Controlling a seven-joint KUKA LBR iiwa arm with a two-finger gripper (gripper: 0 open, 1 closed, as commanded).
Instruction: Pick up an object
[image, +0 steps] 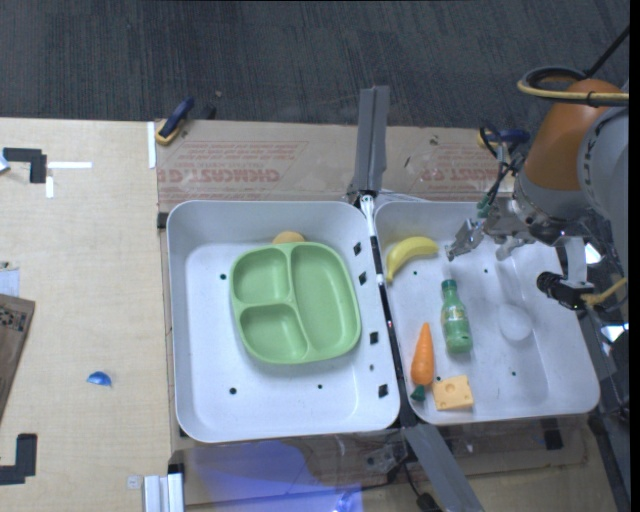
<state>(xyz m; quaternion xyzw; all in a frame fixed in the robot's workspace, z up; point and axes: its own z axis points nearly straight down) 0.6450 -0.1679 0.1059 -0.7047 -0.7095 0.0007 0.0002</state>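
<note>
Dark carpet runs behind a pale wooden tabletop (80, 300) carrying two white bins side by side. Left bin (200, 400) has a green divided plate (296, 300) with something yellowish peeking out behind it. Right bin (540, 385) has the pickable stuff: a banana (408, 252) near the divider, a green bottle (455, 318) lying flat, a carrot (423, 354) beside it, and a cheese wedge (453, 393) at the near edge. The end effector (470, 238) hangs over the far side of that bin with nothing visibly in it; how wide it's open, can't tell. The banana looks closest, so the smart play is probably dropping straight over its middle and clearing the divider wall.
</note>
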